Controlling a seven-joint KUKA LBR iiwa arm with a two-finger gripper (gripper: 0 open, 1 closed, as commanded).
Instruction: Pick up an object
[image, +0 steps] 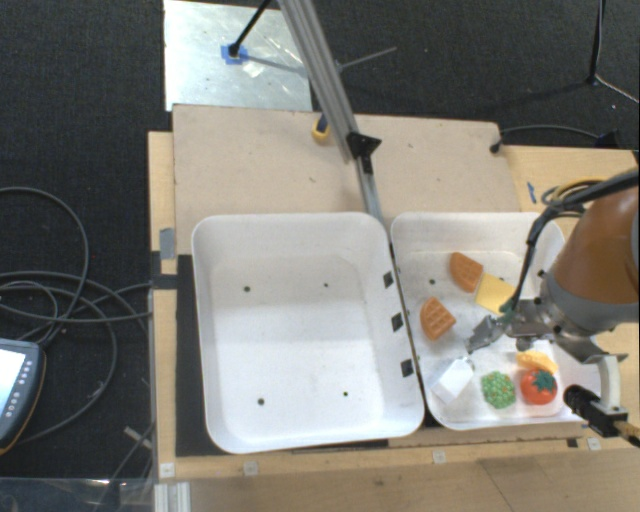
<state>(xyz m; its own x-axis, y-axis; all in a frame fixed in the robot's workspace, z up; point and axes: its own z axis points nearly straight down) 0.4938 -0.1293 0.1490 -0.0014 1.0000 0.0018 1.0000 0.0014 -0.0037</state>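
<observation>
The right bin (420, 235) holds several toy foods: an orange bread piece (465, 271), a yellow cheese wedge (495, 292), an orange waffle-like piece (437, 319), a white block (454, 379), a green broccoli (497, 389), a red tomato (538, 387) and a small yellow piece (537, 359). My gripper (489, 331) reaches in from the right and hovers over the middle of this bin, between the cheese wedge and the white block. Nothing shows between its dark fingers.
The left bin (215, 300) stands beside the right one, with black clips (397, 322) along the shared wall. A grey pole (335, 95) slants down from the top to the bins' junction. Cables lie on the floor at left.
</observation>
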